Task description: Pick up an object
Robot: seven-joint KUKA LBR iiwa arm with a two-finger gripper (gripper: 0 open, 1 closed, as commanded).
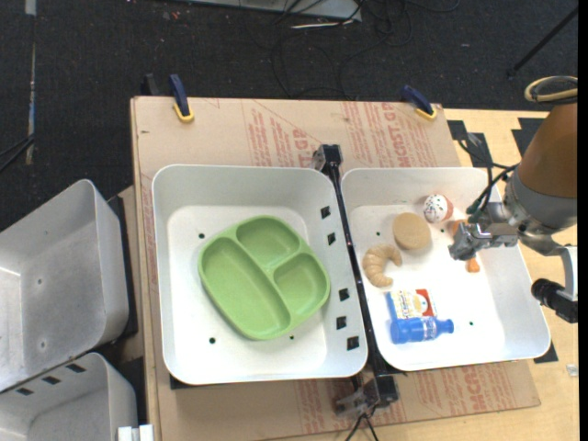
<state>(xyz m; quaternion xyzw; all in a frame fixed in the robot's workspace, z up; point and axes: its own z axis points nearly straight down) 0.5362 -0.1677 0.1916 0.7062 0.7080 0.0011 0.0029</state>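
The right bin (514, 333) holds a tan croissant (380, 264), a round tan bun (412, 231), a small white ball with red marks (436, 208), a blue bottle (420, 329) lying on its side, and a white and red packet (411, 302) just above the bottle. A small orange piece (473, 265) lies near the bin's right side. My gripper (467, 241) hangs low over the right bin, just above the orange piece and right of the bun. I see nothing held in it.
The left bin (175, 338) carries a green divided plate (265, 277). A black divider (344, 255) runs between the bins. Grey tubs (55, 265) stand off the bench to the left. Clamps (181, 99) grip the far edge of the board.
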